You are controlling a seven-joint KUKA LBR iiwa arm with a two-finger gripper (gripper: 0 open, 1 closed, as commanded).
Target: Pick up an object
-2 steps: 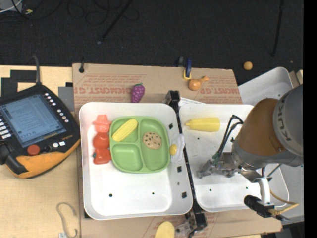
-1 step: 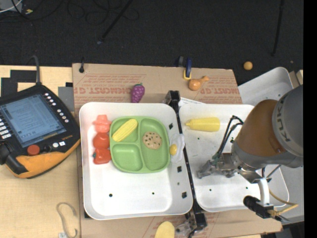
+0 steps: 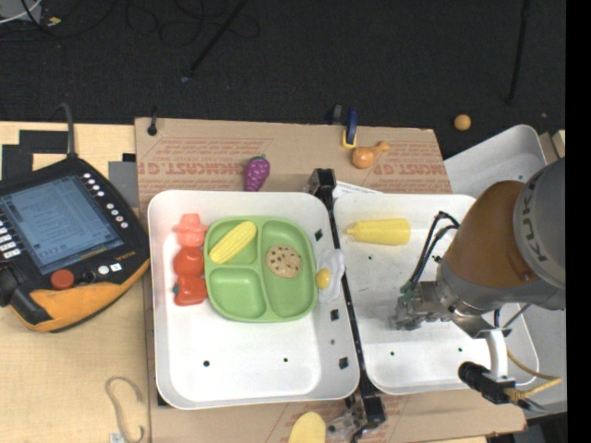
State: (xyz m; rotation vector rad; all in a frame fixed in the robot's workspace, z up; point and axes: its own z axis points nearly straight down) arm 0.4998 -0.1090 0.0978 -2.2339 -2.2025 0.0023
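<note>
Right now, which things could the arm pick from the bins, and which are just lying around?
Job: yellow corn cob in right white bin; green divided plate, red toy figure, gripper.
Lying about: purple grapes, orange pear, teach pendant.

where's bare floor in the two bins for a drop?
Left bin: the whole strip nearer the camera, below the green plate, is bare. Its top half is crowded: plate with corn and cookie, red toy beside it. Right bin: bare between the yellow corn and the claw.
</note>
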